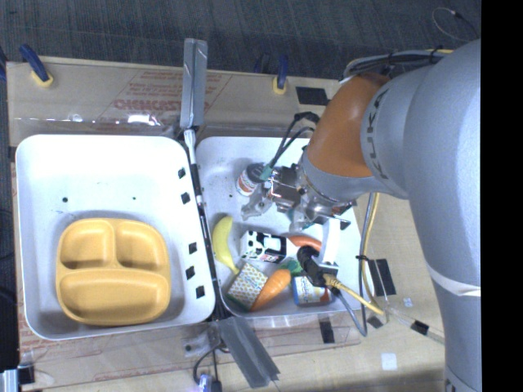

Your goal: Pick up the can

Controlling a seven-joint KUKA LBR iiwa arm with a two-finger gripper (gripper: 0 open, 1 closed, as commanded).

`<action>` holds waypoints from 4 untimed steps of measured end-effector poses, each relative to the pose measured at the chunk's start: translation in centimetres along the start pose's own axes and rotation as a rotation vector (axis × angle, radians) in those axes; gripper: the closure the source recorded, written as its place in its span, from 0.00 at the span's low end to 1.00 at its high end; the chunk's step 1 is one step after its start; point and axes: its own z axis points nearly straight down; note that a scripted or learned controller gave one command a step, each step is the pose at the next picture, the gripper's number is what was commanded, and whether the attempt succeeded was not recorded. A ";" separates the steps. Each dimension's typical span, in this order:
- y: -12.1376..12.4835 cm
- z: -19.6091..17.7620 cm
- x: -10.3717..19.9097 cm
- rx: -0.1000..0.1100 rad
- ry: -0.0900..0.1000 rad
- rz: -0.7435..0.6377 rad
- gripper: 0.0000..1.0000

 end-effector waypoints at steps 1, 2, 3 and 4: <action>7.1 10.4 0.2 0.000 -0.001 0.063 0.00; 7.1 9.4 0.4 0.003 0.000 0.058 1.00; 7.7 -1.4 9.3 0.000 0.000 0.418 1.00; -2.2 0.6 8.9 0.003 -0.002 0.509 1.00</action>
